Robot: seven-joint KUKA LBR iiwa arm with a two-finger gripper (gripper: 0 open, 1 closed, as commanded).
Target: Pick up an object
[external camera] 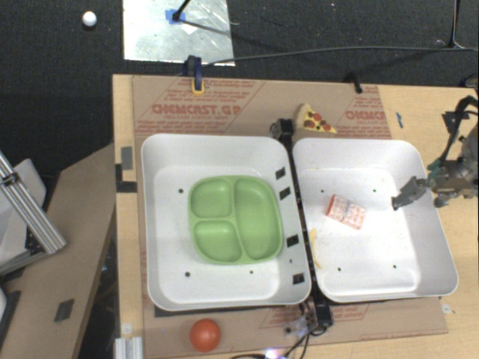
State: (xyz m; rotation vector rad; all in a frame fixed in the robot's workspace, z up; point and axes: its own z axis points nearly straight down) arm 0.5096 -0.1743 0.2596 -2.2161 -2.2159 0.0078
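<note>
**Pincer at right bin edge, packet not yet taken**

Bench [419,107] carries two white bins. Left bin [161,275] holds a green divided plate [235,219]. Right bin [419,275] holds my likely target, a small red-and-white packet [345,212], lying flat near the bin's middle, slightly left. My pincer [410,192] sits at the right rim, apart from the packet; can't tell its spread. Packet looks light, thin, maybe crinkly; I'd nip it across the short sides. Toy pizza slice [315,119] far side, orange ball [204,334] near edge.
</note>
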